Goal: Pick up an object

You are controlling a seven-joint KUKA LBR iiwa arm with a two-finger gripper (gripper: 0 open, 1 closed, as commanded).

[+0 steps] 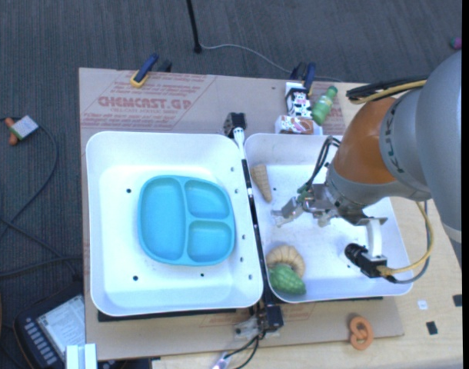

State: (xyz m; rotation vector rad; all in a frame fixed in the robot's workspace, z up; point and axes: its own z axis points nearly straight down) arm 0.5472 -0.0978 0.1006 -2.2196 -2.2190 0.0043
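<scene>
One hand (pixel 290 209) low in right bin (pixel 388 283), beside cone (pixel 261 181)

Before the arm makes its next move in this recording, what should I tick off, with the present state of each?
1. Gripper is over the right bin: ok.
2. An object sits between the fingers: not ok, none visible there.
3. Cone-shaped piece lies apart from the gripper, near the bin's left wall: ok.
4. Croissant and green item touch each other: not ok for a clean single pick.
5. Blue divided plate lies in the left bin, out of the way: ok.
</scene>
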